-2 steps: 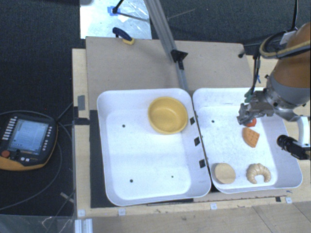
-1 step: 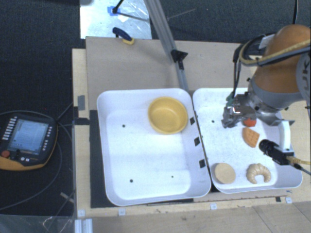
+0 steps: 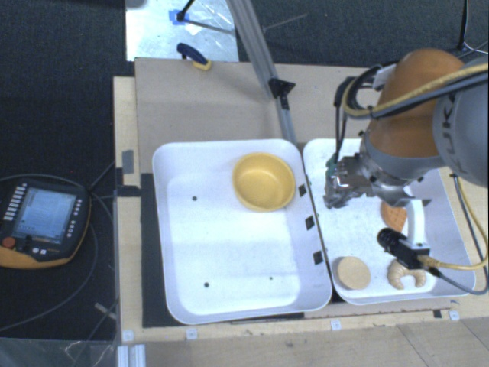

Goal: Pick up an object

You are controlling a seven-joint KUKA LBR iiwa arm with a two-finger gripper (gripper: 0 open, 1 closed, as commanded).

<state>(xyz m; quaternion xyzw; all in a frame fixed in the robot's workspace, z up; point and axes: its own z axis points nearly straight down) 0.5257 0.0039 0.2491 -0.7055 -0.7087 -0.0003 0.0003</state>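
A yellow bowl (image 3: 264, 181) sits upright at the back right of the left bin (image 3: 199, 251). In the right bin (image 3: 336, 228) lie a round tan biscuit (image 3: 354, 273), a croissant-shaped pastry (image 3: 407, 274) at the front, and an orange-brown piece (image 3: 394, 217) partly hidden by the arm. My gripper (image 3: 337, 190) hangs over the back left part of the right bin, close to the wall between the bins. I see nothing held in it.
A metal tripod leg (image 3: 260, 52) slants across the bench behind the bins. A control pendant (image 3: 42, 220) lies on the floor at the left. A yellow cable (image 3: 458, 270) trails over the right bin's front corner.
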